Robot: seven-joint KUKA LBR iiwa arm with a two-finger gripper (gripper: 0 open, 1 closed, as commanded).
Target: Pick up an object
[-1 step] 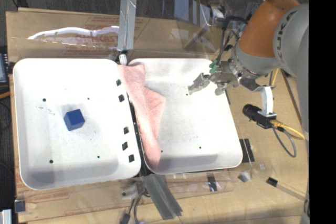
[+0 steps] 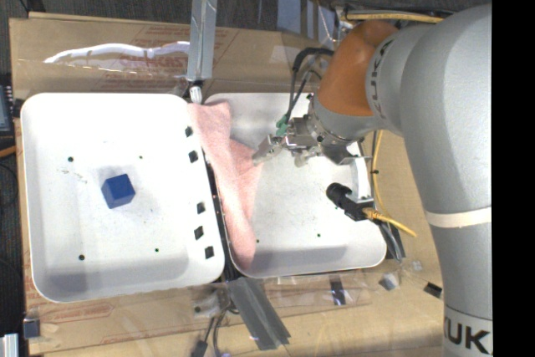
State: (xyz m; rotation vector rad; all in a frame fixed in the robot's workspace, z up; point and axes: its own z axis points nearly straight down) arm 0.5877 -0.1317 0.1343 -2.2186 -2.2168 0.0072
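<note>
A pink cloth [image 2: 232,180] lies draped along the left wall of the right bin [image 2: 318,259], running from the far corner down toward the near edge, with one fold spreading onto the bin floor toward the middle. The pincer [image 2: 280,142] hangs over the far part of that bin, just beside the cloth's inner edge; whether it is apart or together cannot be told, since the wrist hides the tips. A small blue cube [image 2: 119,190] sits alone on the floor of the left bin [image 2: 50,263], well apart from the arm [image 2: 418,96]. Both bins rest on the cardboard-covered desk [image 2: 100,38]. Judging by position, the cloth is the likely target. To take it well, the pincer should probably come down on the raised fold near the bin's middle, not on the part pressed against the wall, and close on bunched fabric so that the flat floor does not defeat the grip. A thin single layer may slip out on lifting.
</note>
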